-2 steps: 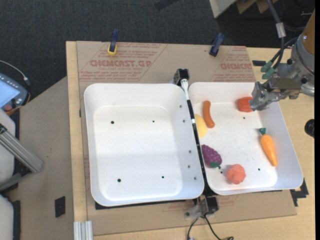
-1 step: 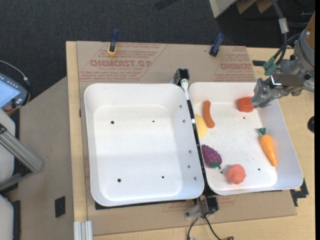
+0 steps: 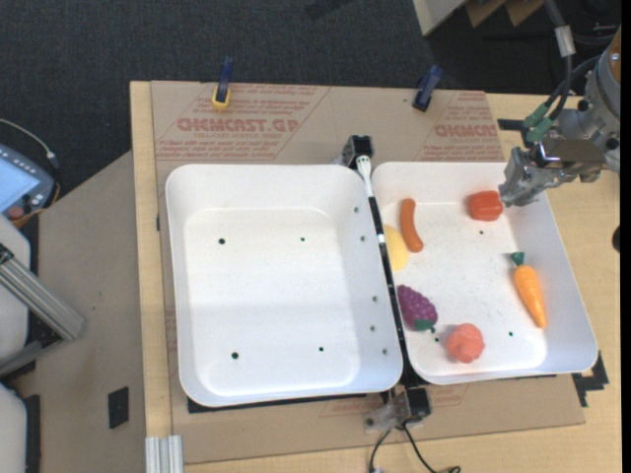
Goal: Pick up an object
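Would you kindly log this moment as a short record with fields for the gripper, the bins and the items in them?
gripper: over the right bin's far right part, just beside the red item
right bin: holds six toy foods
red item: far side, next to the gripper
sausage: far left part
yellow item: against the left wall
grapes: purple, near left part
peach-coloured fruit: near edge
carrot: right side, green top pointing away
left bin: white, beside the right bin
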`<state>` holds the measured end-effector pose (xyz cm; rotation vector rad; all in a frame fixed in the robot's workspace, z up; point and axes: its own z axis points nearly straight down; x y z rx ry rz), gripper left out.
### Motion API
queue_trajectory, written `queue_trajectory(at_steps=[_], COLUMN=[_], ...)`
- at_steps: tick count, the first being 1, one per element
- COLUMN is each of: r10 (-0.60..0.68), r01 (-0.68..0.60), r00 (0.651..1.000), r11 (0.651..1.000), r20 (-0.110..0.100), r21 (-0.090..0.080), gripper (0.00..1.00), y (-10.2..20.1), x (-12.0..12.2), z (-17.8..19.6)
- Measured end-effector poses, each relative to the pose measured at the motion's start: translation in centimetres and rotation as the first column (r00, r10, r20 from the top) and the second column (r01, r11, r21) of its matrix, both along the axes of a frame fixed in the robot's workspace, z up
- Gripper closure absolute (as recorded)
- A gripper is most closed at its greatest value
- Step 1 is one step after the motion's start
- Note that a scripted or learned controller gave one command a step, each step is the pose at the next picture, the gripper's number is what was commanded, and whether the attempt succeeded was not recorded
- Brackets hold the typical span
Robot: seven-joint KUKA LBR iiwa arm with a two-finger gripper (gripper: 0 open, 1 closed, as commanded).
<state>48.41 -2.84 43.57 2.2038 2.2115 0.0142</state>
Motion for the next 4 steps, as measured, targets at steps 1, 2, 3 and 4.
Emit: queue_trajectory(at_steps=[1,2,3,4], r10=[0.0,0.001,0.002,0.003], r01=[0.0,-0.001,-0.002,-0.003], r00=[1.0,1.0,1.0,1.0], r11=[1.0,1.0,1.0,1.0], r20=[0.004,0.007,0.011,0.015], r21=[-0.002,-0.003,-0.004,-0.005], gripper=[1.0,1.0,1.0,1.0], y=[0.0,0.0,0.0,0.0], x=[0.1,0.2,0.2,0.3], z=[1.0,2.1,3.1,4.2])
